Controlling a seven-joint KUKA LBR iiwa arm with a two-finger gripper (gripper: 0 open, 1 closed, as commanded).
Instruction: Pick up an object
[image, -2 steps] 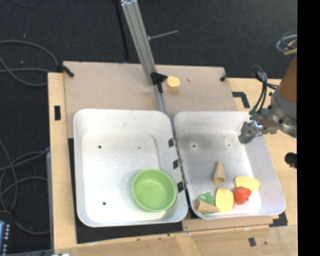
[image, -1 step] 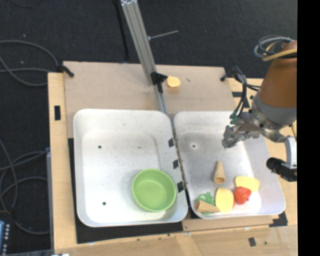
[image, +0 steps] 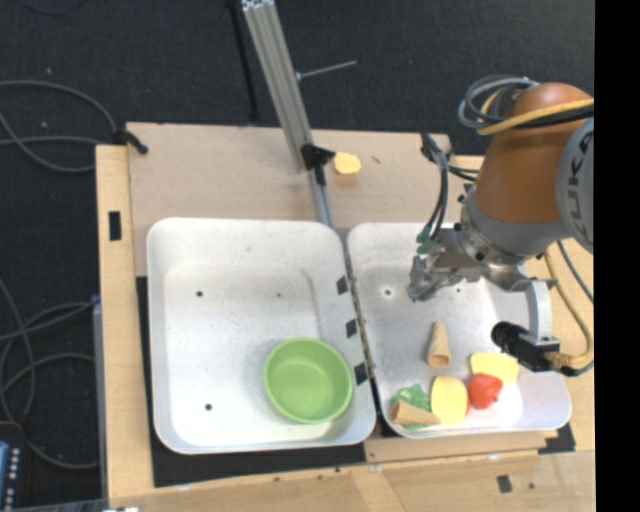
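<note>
Over the right bin (image: 385, 250) the hand (image: 425, 282) hung above bare floor near the bin's middle; fingers too dark and small to read, so I couldn't tell open or shut, and nothing showed between them. Nearest pickable thing was the cone (image: 438, 345), below the hand and slightly right in view, near but apart, long axis roughly up-down in frame with the narrow tip toward the hand. Remaining toys sat clustered at the bin's near edge: yellow block (image: 450, 399), red piece (image: 484, 389), another cone with green (image: 409, 406). Green bowl (image: 308, 379) was in the left bin (image: 200, 260), well apart. Partial lettering on the arm's grey shell was unreadable.
</note>
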